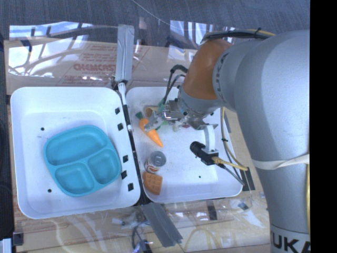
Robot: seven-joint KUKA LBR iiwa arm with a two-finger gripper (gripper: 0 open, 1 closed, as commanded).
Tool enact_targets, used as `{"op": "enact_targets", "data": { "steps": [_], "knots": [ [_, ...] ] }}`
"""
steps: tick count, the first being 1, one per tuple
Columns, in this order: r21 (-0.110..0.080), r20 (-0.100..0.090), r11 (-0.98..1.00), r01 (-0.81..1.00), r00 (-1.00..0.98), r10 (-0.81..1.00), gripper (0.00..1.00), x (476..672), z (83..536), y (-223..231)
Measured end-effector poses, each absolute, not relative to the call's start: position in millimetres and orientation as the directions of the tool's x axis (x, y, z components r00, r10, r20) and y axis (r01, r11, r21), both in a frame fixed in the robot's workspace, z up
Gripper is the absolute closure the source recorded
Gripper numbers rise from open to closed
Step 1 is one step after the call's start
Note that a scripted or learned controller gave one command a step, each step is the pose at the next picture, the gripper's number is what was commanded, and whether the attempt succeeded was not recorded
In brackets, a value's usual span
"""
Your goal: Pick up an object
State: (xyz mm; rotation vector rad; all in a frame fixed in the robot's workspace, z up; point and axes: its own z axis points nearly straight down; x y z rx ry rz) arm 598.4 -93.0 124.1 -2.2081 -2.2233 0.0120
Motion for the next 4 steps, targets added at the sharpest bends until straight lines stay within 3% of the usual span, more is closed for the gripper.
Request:
{"op": "enact_targets", "data": {
  "steps": [1,2,3,4],
  "knots": [
    [-0.005,0.001,0.009,1.000,-0.009,1.000,0.00,547.6,90,-90],
    [-0.007,0.000,0.014,1.000,-0.014,1.000,1.00,548.3,98,-91],
    [-0.005,0.001,0.005,1.000,-0.005,1.000,1.00,593.6,90,-98],
    [-0.005,0.001,0.006,1.000,-0.006,1.000,0.00,593.6,90,-98]
  ]
}}
